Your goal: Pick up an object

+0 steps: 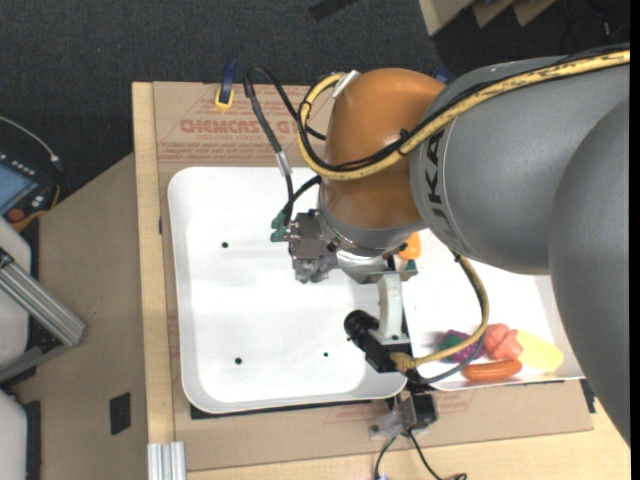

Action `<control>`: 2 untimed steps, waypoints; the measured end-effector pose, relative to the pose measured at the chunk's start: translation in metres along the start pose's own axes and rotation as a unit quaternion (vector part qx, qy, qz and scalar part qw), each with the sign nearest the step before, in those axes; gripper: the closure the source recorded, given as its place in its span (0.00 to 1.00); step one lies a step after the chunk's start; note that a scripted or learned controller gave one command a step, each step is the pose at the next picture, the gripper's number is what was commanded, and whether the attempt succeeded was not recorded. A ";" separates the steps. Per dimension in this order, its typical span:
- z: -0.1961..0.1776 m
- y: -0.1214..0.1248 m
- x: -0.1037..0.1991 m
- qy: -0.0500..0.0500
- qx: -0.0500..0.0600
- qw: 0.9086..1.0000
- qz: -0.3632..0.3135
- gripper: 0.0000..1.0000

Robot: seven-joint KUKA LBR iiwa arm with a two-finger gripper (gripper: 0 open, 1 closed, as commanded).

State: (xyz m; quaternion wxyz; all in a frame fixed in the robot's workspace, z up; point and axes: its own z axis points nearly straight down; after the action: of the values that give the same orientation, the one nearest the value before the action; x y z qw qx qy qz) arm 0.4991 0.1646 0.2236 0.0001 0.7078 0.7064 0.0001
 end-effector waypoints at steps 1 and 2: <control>-0.022 0.054 -0.027 0.000 -0.003 1.000 0.001 1.00; -0.051 0.008 -0.068 0.000 0.003 1.000 0.000 1.00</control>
State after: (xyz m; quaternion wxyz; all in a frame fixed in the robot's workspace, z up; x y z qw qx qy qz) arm 0.5073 0.0964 0.2749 -0.0019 0.7078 0.7064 -0.0020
